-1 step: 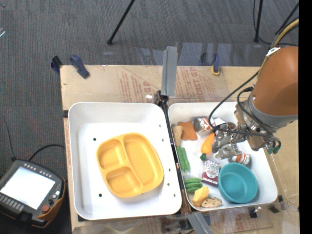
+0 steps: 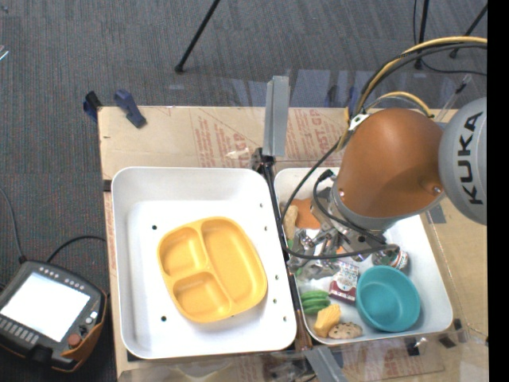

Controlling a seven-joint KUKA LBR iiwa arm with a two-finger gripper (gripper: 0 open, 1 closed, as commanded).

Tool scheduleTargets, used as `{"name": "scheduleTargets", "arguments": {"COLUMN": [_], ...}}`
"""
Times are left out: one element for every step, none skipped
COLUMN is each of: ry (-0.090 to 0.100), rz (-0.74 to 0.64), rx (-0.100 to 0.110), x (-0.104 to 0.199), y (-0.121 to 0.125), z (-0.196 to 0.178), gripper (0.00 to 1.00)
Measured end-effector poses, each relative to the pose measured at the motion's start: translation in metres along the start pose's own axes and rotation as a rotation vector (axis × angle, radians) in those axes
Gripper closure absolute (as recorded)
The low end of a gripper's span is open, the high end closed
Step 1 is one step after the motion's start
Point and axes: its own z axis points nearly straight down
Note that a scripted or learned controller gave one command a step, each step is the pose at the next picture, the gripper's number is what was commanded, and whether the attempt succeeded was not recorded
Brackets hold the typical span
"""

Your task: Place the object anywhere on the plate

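Plate (image 2: 211, 270) in left bin (image 2: 127, 213); end effector (image 2: 318, 241) over right bin, grip state unclear.

Yellow plate (image 2: 211, 270) in left bin (image 2: 127, 213); arm (image 2: 398, 165) over right bin (image 2: 433, 261) (teal bowl (image 2: 387, 297) inside).

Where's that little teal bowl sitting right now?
The teal bowl sits in the right-hand bin, near its front right corner, just below the arm's orange band, with a cookie at its lower left.
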Motion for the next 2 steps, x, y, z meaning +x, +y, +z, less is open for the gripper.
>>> {"name": "scheduleTargets", "arguments": {"ry": [0.000,0.000], "rz": [-0.106,-0.105], "rx": [0.001,0.002], "x": [-0.0315,-0.0314], "y": [0.0695,0.0687], "z": [0.0207,0.0202], "gripper": [1.00,0.00]}}
